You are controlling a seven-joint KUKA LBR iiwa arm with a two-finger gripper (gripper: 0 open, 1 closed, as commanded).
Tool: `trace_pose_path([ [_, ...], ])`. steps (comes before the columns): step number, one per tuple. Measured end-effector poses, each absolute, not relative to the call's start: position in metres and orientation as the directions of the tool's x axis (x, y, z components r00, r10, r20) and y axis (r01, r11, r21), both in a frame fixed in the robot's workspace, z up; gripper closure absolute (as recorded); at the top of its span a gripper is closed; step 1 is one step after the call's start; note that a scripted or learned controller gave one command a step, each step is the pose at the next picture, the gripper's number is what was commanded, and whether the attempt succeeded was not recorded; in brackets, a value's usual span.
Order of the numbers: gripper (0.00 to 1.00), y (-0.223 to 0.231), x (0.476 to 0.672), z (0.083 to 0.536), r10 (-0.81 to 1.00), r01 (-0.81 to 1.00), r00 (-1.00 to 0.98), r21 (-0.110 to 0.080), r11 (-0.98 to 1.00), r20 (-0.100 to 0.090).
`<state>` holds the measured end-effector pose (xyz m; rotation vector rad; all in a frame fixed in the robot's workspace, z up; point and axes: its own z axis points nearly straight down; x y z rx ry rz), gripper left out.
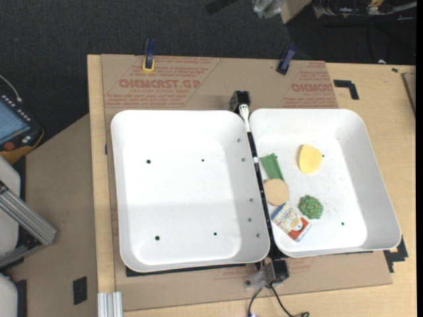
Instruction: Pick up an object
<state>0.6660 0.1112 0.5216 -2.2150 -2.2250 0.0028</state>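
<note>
The right bin (360, 177) holds several small items. A yellow rounded piece (310, 158) lies near its middle. A green strip (270, 166) rests by the bin's left wall, with a tan disc (275, 192) just below it. A green bumpy piece (310, 207) sits lower right of the disc. A small red, white and blue packet (291, 222) lies near the front edge. The gripper (268, 4) hangs high at the top of the view, beyond the back of the bench and far from all the items.
The left bin (185, 190) sits beside the right one, and the two walls meet along a black seam. Blue clamps (149, 53) (286, 59) hold the cardboard base at the back. Cables and equipment lie at the top right.
</note>
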Motion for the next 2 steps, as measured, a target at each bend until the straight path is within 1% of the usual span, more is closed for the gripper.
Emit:
trace_pose_path([
  [1, 1.00, 0.175, 0.665, 0.498, 1.000, 1.000, -0.007, -0.005, 0.007, 0.001],
  [2, 1.00, 0.198, 0.657, 0.538, 1.000, 1.000, -0.003, 0.007, 0.003, 0.002],
])
